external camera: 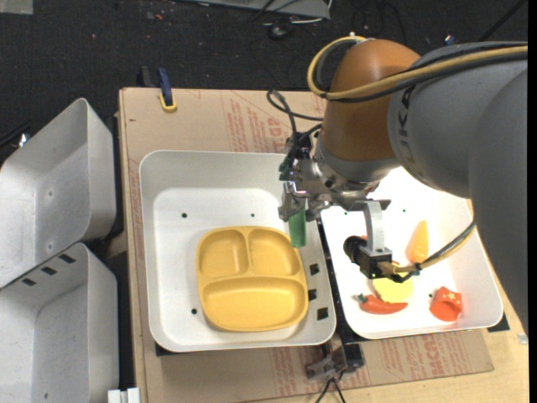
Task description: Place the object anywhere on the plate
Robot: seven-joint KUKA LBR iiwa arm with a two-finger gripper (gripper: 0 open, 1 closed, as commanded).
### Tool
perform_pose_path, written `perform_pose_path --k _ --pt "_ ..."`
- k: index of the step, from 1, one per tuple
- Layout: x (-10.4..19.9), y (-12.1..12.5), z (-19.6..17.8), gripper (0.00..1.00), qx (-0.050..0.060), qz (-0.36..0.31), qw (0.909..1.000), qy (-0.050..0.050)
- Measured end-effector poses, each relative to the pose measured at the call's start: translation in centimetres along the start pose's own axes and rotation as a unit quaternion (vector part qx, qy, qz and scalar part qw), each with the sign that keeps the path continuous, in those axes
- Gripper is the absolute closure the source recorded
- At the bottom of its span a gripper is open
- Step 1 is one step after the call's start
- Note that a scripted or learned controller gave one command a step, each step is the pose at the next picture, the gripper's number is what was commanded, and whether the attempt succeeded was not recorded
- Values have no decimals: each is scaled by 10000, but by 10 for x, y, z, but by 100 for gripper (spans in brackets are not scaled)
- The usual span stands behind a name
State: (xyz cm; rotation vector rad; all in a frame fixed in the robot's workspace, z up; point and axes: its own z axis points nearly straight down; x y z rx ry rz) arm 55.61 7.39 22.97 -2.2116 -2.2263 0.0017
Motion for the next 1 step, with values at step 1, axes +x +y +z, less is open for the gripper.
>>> perform_pose_path --k 1 --pt "48 -36 2 100 6 -4 10000 -4"
